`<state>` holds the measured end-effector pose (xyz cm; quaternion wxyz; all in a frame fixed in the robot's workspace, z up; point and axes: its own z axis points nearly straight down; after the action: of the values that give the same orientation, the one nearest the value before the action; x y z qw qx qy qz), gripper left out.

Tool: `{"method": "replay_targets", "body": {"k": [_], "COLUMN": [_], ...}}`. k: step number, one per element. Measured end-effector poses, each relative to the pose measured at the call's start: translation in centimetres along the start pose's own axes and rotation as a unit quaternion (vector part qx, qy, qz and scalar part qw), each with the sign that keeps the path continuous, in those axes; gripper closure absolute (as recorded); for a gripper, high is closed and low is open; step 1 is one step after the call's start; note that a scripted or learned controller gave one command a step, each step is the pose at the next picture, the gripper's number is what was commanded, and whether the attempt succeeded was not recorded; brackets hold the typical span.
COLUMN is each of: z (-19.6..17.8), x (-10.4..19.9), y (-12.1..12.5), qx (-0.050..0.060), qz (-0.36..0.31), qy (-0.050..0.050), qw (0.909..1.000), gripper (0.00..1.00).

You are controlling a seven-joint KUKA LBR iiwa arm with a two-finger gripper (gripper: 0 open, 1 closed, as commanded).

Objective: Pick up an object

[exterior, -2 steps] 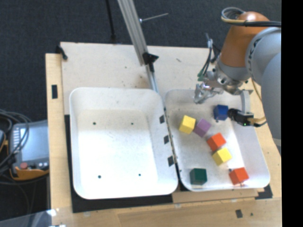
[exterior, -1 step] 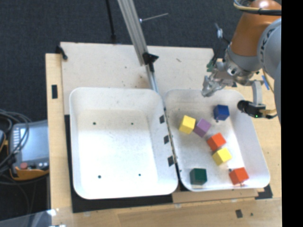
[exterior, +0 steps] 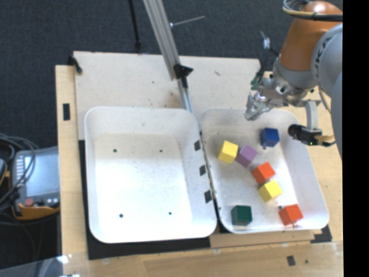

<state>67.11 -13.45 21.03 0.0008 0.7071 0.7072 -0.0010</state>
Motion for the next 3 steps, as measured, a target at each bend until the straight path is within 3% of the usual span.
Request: {"method": "replay_targets", "body": {"k": [2,3], "z": [-0.7,-1.8], "x": [10.1,15.3], "y": [-1.8,-0.7], "qx": [0.0,-0.002], "qz": [-0.004,-0.004], "qy": [0.002,0.002], "qw": [1.0,1.0], "gripper": [1.0,1.0]}}
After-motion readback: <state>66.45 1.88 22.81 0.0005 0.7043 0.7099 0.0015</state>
